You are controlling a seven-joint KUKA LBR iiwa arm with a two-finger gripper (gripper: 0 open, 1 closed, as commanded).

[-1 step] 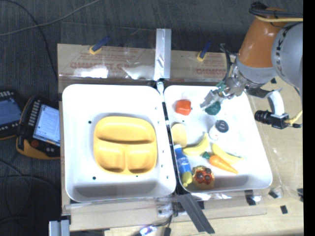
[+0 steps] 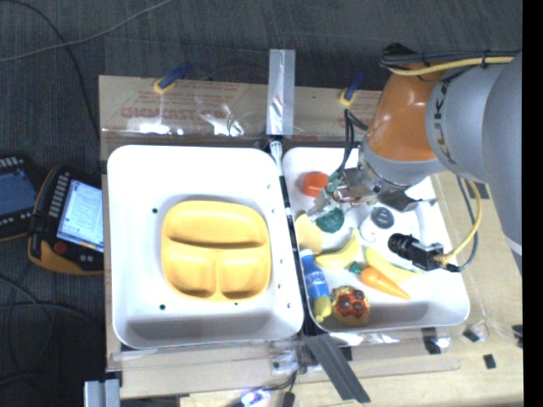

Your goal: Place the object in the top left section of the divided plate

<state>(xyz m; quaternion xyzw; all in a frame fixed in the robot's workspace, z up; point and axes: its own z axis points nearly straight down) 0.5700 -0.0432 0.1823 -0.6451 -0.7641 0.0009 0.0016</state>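
A dark carpeted floor surrounded the bench [image 2: 127, 100], which carried two shallow white bins side by side under the slanted camera. The left bin [image 2: 136, 176] held the yellow divided plate [image 2: 218, 248], lying flat near its middle, with one long section across the far side and two smaller sections on the near side; all three sections looked bare. To the right of the plate, across the ridge where the bins met, the right bin [image 2: 441, 308] held a clutter of small things. Nearest the plate lay a blue bottle [image 2: 315, 282], with a banana [image 2: 344, 251] just beyond it. Further right of the plate lay a carrot [image 2: 383, 280], and a red-and-brown toy [image 2: 349, 305] sat near the bin's front wall. A teal round piece [image 2: 330, 220] and an orange-red ball [image 2: 314, 181] lay toward the bin's far side. The gripper [image 2: 339, 195] hung over that far part of the right bin, well right of the plate, close above the teal piece. Whether its fingers were spread or closed could not be told.
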